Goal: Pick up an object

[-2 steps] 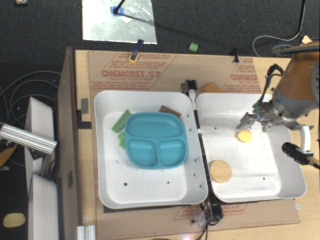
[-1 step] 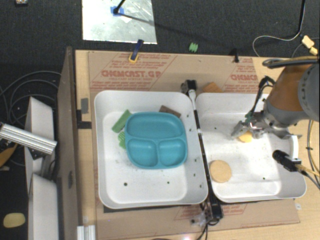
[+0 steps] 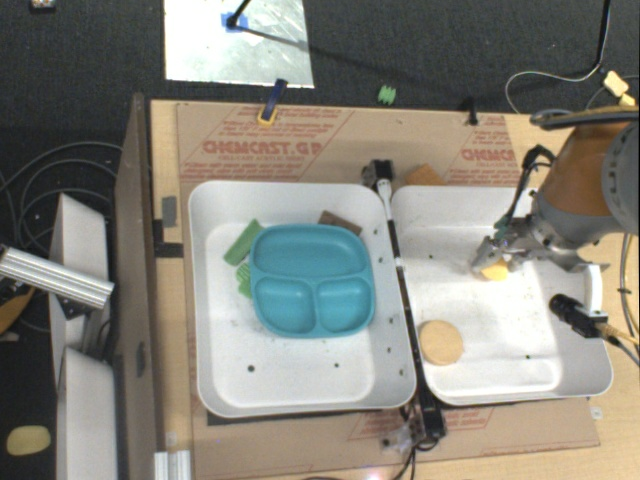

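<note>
Yellow piece at about 1 o'clock in right bin, directly under gripper, touching its tip. Jaws: cannot tell whether spread or pinching. Tan round disc at 7 o'clock in same bin, well apart. Left bin: blue divided tray at centre, green items at its 10 o'clock edge, brown block at 1 o'clock.
</note>
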